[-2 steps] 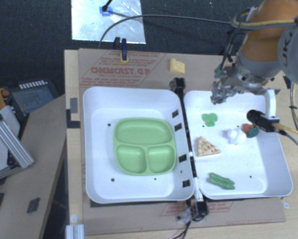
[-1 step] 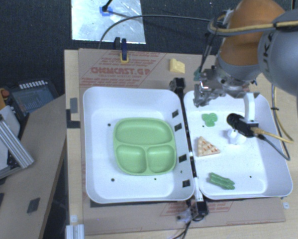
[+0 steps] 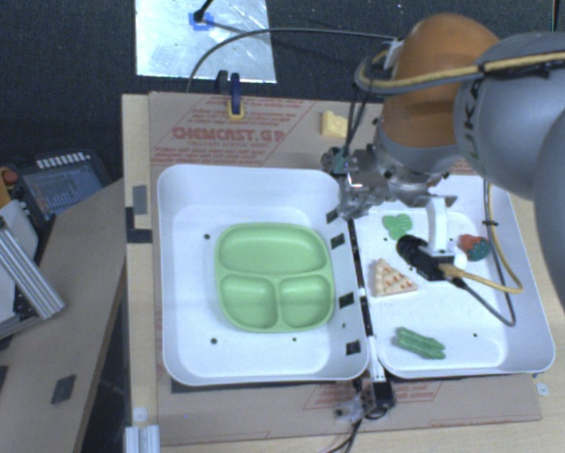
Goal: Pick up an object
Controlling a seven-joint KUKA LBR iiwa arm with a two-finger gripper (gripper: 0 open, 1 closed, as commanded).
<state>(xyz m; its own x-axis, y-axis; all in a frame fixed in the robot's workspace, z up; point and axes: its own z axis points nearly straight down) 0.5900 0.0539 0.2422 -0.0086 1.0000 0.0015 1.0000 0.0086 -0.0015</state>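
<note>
Where the left bin point(image 3: 190, 217), with its green plate point(image 3: 273, 276), meets the right bin point(image 3: 508, 340), with its pizza slice point(image 3: 392, 277), the gripper point(image 3: 359, 194) hangs; whether it grasps anything cannot be told.

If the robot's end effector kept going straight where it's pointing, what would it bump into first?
Probably the bare white floor of the right bin, near its far corner by the other bin. The end effector points down there, just beside the small green piece, though depth is hard to judge.
</note>
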